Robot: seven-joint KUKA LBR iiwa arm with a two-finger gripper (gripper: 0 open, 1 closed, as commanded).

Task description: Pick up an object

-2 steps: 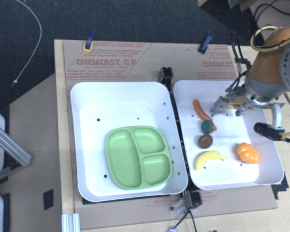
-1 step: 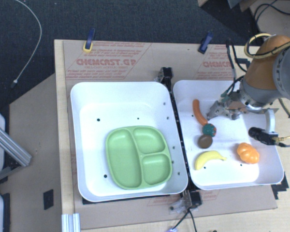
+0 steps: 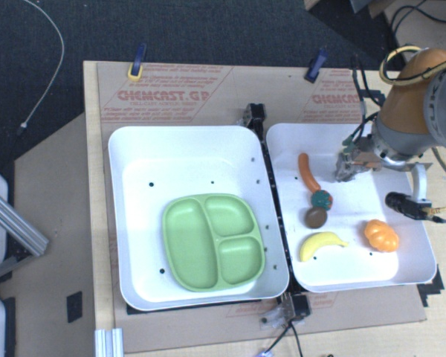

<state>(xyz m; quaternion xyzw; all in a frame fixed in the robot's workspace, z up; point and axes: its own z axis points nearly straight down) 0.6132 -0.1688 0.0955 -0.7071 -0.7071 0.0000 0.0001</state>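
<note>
1. Banana [image 3: 321,245]: toy fruit lying flat near the front edge of the right bin [image 3: 401,274]. It is one of several loose things set out as candidates for the pick. It lies apart from its neighbours, which would leave room for fingers on either side.
2. Orange fruit [image 3: 381,235]: to the right of the banana, well apart from it, resting on the bin floor near the right wall.
3. Green plate [image 3: 212,240]: a three-part divided plate in the front half of the left bin [image 3: 126,199]. Its compartments hold nothing, so it probably serves as a place for setting things down.
4. Brown ball [image 3: 316,217] and teal ball [image 3: 322,198]: touching or nearly so, stacked in line toward the back. Such crowding could make a clean grasp of either harder.
5. Carrot [image 3: 308,172]: lies lengthwise, its near end meeting the teal ball.
6. Gripper [image 3: 351,166]: hangs low over the rear of the right bin, just right of the carrot, with nothing visible between its fingers; whether they stand apart or together cannot be told. Judged from this pose, the pick is not yet made.
7. Two clamps [image 3: 137,62] at the far edge of the board pin it in place.
</note>
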